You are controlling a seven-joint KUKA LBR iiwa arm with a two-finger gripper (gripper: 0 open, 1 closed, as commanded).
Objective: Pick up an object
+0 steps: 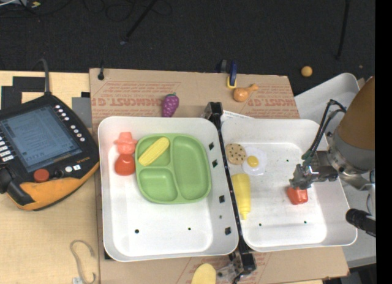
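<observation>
Left bin (122,227): green divided plate (174,169) holding a corn cob (152,150), pinkish-red figure (125,153) beside it. Right bin (331,227): cookie (235,152), yellow bottle (242,194). Gripper (301,182) right above a red block (298,196), maybe touching. Fingers too dark and blurry, can't tell.

Gripper (299,182): hanging low in right bin (275,231), just above red block (297,195).
Left bin (159,240): holding green tray (177,172), corn (152,150) lying in it.
</observation>
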